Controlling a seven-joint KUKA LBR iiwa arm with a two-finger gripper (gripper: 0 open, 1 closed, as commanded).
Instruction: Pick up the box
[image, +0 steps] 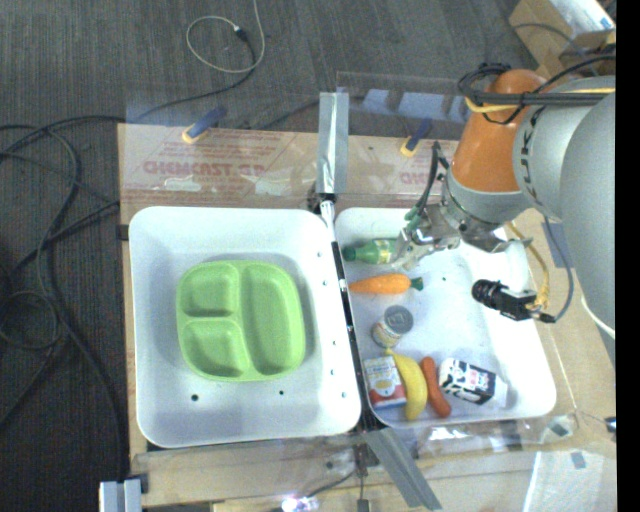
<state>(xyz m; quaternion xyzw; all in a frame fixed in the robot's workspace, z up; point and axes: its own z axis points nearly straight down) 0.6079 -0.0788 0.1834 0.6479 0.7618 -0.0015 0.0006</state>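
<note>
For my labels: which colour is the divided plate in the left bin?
Light green, seen in the camera view: divided plate.

1. A robotics lab or test cell is showing here: a grey and orange industrial arm (530, 130) is reaching in from the upper right of the frame.
2. Loose black cables (40, 200) are trailing over dark carpet at the left.
3. Two white bins (160, 400) are sitting on a cardboard-covered bench (220, 165) with clamps holding it at the top.
</note>
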